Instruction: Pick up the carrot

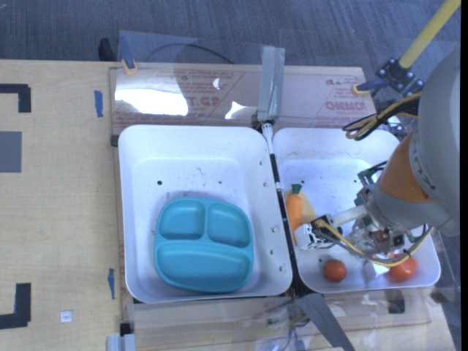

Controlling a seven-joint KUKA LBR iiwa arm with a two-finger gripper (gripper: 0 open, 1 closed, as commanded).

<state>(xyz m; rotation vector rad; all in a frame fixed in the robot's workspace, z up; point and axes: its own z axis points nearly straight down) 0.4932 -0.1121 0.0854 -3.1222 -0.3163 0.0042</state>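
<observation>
Both white bins [139,196] look like smooth, slightly glossy plastic, the left one catching soft glare along its far edge. The turquoise divided plate [204,245] reads as matt moulded plastic. By my fingers the carrot [294,209] looks waxy and smooth, like the two red tomatoes [335,270]. The bench [58,218] is pale unvarnished wood.

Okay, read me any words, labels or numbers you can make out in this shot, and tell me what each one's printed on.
Red print on the clear sheet behind the left bin: mirrored and under glare, too blurred to read.
Red print on the sheet's right part behind the right bin: a short mirrored word, not legible.
Nothing readable on the blue tray or the carrot.
</observation>
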